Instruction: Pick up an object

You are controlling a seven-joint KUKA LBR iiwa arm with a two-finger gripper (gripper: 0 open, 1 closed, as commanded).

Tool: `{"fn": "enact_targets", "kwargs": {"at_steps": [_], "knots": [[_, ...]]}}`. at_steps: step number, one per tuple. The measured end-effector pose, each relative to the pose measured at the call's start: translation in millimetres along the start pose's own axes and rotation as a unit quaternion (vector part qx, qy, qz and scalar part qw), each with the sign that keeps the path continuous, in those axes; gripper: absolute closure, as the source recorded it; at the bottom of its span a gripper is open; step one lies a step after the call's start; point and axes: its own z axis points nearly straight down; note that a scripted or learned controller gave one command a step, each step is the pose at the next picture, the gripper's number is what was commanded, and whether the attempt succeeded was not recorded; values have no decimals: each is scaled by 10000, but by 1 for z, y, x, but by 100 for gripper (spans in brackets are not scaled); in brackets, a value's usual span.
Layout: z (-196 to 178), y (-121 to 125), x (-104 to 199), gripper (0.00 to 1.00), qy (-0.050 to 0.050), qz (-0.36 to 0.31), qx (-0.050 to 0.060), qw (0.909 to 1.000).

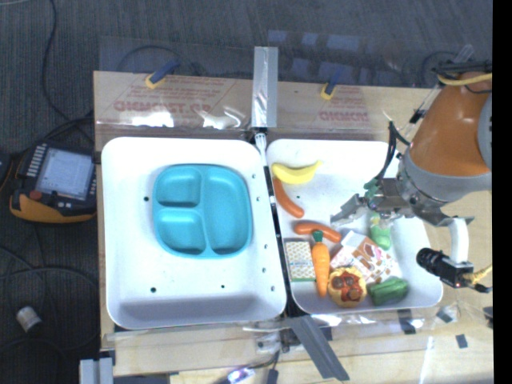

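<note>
A: Left to right, please. What sits at the bench's left edge?

B: A handheld pendant with a screen [58, 181] on the floor, off the bench. Then the left bin [120, 294], which carries a blue divided plate [202, 210] near its middle, lying flat.

A: And the right bin?

B: The right bin [336, 152] touches the left one along their shared edge. Near its far-left corner lies a banana [294, 171]. Just beside it, along the left wall, an orange sausage-shaped piece [289, 199], tilted. Nearer the front: a second sausage piece [317, 230], a waffle-patterned square [298, 260] against the left wall, and a carrot [321, 266] just beside that square. By the front edge, a pizza piece [346, 286], a red-and-white packet [358, 256] touching it, and a green pepper [389, 290] towards the front-right corner.

A: Gripper?

B: The gripper [382, 206] hangs over the right half of the right bin, arm [452, 134] coming in from the right. A pale green bottle-shaped item [381, 235] lies directly below it, near the packet.

A: Fingers?

B: Cannot tell; the wrist hardware hides them. Nothing visibly held.

A: Task object?

B: All candidates lie in the right bin, clustered in its front half.
</note>
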Motion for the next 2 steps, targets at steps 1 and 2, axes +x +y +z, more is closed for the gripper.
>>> {"fn": "enact_targets", "kwargs": {"at_steps": [1, 2], "knots": [[-8, 1, 2, 100, 10, -15, 7, 10000], [-8, 1, 2, 0, 11, -15, 8, 10000]]}}
